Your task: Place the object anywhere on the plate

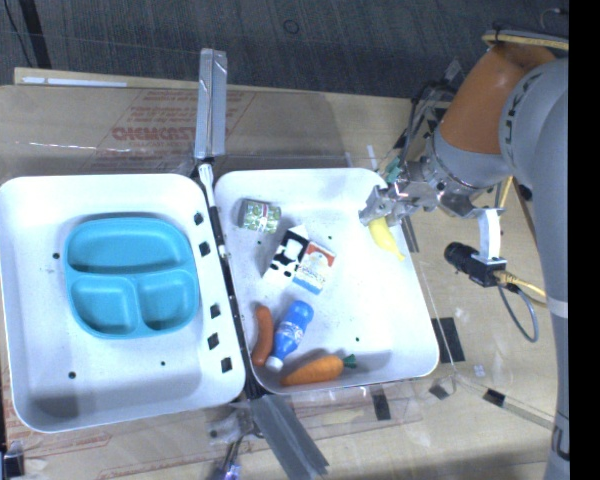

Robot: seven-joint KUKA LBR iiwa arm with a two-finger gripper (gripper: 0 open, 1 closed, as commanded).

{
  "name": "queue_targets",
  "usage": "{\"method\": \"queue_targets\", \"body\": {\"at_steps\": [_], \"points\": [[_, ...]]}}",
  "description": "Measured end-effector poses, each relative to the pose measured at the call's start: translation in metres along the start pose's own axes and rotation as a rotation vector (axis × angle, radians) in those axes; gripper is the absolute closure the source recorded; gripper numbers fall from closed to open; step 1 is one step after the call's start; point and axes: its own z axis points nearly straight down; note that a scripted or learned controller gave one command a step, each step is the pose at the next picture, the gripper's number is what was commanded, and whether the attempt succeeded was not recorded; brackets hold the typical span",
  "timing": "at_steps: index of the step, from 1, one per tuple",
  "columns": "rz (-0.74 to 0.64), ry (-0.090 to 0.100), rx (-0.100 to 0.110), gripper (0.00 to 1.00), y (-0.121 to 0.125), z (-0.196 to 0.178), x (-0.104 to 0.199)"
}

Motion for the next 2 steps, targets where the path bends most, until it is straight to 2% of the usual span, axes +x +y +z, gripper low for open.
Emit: {"method": "queue_targets", "body": {"at_steps": [1,2], "points": [[-0.143,-0.001,-0.002,1.00,0.018,-0.014,0.076],[-0.541,-0.003,-0.003,1.00,0.028,-0.033,0.147]]}}
